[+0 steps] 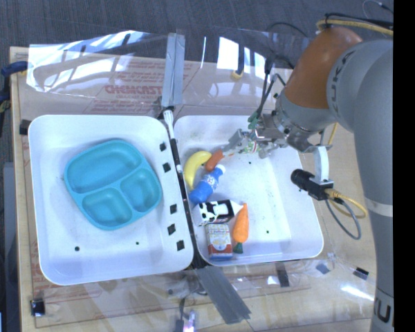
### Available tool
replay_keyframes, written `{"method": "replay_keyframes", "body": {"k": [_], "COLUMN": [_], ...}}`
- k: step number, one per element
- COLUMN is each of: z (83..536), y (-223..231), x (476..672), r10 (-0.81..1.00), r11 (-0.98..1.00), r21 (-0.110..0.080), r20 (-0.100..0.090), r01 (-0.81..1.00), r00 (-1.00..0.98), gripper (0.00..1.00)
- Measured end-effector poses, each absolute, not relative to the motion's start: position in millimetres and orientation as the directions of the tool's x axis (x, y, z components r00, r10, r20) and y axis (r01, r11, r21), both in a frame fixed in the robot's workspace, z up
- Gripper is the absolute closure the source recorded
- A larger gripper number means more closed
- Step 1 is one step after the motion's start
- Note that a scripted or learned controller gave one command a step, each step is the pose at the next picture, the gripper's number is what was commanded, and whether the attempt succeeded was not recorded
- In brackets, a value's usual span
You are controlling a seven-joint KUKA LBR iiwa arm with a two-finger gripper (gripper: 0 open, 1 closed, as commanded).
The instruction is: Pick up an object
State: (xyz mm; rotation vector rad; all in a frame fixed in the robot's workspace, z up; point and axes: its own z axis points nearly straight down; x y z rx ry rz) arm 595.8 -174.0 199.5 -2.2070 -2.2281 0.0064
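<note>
The right bin (290, 220) holds several small objects along its left side. A yellow banana (195, 166) lies at the upper left, with an orange-capped item (215, 160) and a blue bottle (206, 184) beside it. Below them sit a black and white cow-patterned toy (216, 211), an orange carrot (241, 224) and a small red-labelled can (219, 241). My gripper (252, 144) hangs over the upper middle of the right bin, just right of the banana. Nothing shows between its fingers.
The left bin (48, 241) carries a blue divided plate (112, 182). A clear plastic sheet (124, 68) lies behind both bins. A black cable plug (310, 182) hangs off the arm over the right bin's right side.
</note>
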Motion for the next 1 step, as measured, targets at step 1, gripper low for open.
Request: {"method": "replay_keyframes", "body": {"k": [1], "z": [88.8], "y": [-122.3], "x": [622.7], "r10": [1.000], "r11": [0.027], "r21": [-0.005], "r20": [-0.003], "r01": [1.000], "r00": [-0.027], "gripper": [0.00]}}
